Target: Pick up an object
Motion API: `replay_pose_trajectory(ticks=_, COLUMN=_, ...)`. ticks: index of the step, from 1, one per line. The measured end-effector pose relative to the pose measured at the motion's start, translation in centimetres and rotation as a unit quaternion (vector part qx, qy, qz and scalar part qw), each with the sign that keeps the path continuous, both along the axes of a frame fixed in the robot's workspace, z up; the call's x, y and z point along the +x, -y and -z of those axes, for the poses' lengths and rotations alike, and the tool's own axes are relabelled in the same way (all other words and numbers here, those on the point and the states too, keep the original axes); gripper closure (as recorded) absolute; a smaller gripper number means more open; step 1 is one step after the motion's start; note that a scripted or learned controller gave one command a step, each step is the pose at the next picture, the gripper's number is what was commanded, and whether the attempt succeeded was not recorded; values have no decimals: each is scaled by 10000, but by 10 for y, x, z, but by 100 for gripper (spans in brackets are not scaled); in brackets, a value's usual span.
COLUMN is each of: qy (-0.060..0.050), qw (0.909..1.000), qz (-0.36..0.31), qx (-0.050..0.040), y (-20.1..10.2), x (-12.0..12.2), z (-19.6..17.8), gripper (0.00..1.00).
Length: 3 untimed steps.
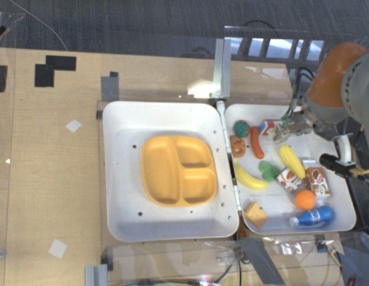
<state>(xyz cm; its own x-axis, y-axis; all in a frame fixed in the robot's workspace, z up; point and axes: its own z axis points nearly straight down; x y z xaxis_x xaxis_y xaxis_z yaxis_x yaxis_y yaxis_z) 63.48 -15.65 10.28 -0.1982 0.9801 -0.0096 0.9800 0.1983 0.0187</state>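
The right bin (349, 202) holds several toy foods. Among them are a red sausage (256, 143), a pretzel (237, 145), a corn cob (291, 161), a banana (251, 179), an orange (304, 199) and a blue bottle (312, 217). My gripper (288, 130) hangs low over the back of this bin. It is just right of a red and white item (267, 127) and above the corn cob. Nothing shows in its grasp. The orange band of the arm (332, 76) rises behind it.
In the left bin (121, 159) lies a yellow divided tray (178, 170). The right bin also holds a green and red piece (241, 127), a green vegetable (267, 170), a small can (288, 180), a brown packet (317, 182) and a tan wedge (256, 215).
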Motion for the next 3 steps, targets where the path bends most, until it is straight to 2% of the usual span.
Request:
replay_pose_trajectory(ticks=1, qy=-5, qw=10000, qz=-4, qx=1, y=0, x=0, z=1, gripper=0)
replay_pose_trajectory(ticks=2, qy=-63, qw=9974, qz=721, qx=35, y=0, x=11, z=16, gripper=0)
replay_pose_trajectory(ticks=3, qy=-14, qw=9976, qz=688, qx=17, y=0, x=14, z=1, gripper=100)
